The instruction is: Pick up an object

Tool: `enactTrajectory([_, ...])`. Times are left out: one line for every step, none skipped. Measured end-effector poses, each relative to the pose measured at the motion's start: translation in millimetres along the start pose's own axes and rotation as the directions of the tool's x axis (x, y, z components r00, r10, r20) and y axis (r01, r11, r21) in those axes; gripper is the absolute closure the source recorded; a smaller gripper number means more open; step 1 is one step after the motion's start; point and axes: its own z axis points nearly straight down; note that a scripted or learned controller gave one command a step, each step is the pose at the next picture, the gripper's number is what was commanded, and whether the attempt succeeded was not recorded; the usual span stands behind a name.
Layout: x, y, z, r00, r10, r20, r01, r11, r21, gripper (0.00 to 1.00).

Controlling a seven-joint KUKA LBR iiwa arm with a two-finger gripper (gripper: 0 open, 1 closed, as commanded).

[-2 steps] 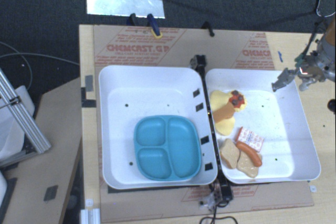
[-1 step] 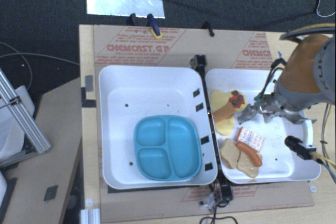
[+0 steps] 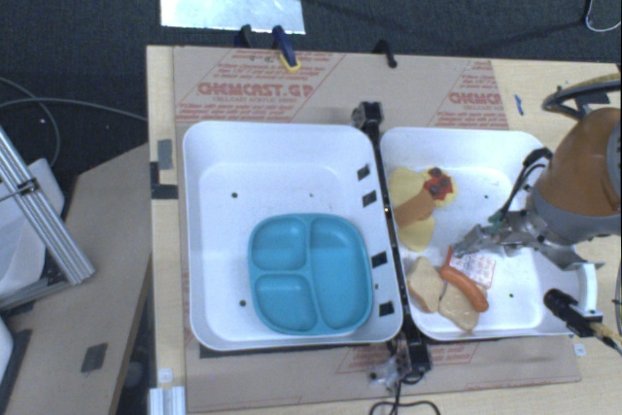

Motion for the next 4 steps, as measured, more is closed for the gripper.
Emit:
enactTrajectory([-40, -16, -3, 1.000, -0.003, 0.001, 0.003, 1.000, 0.001, 0.00])
enactTrajectory([47, 19, 8, 1.000, -0.016, -0.002, 0.016, 1.000, 0.006, 0.00])
enactTrajectory([-7, -30, 7, 1.000, 0.000, 0.002, 0.000, 1.000, 0.011, 0.00])
enactTrajectory([-33, 77, 6, 1.000, -0.011, 0.006, 0.011, 1.000, -0.002, 0.00])
